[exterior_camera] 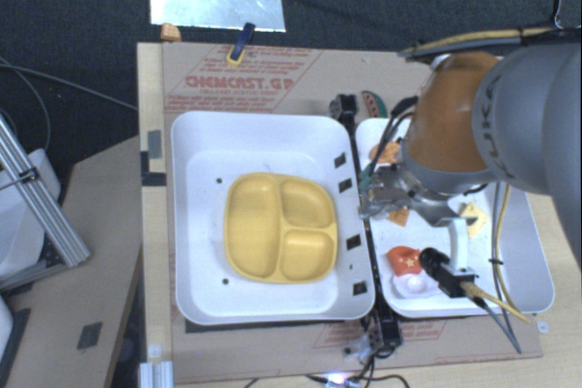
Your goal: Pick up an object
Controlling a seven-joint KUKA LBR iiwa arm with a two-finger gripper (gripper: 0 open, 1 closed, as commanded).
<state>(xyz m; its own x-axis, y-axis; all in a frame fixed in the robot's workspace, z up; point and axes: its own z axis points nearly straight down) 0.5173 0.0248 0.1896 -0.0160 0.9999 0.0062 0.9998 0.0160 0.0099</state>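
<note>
The tool (pixel 380 198) hangs low by the right bin's (pixel 532 273) left edge; I cannot tell how wide it stands. A red object (pixel 404 260) lies just nearer the front. In the left bin (pixel 195 223), bare floor rings a yellow plate (pixel 277 227).

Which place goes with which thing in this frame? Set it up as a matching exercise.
Things:
1. divided plate
2. red object
3. blue stick
4. orange band

Places:
A. in the right bin
B. on the cardboard, beyond the bins
C. on the arm, over the right bin
D. in the left bin

Pairs: 1-D, 2-A, 3-B, 4-C
</note>
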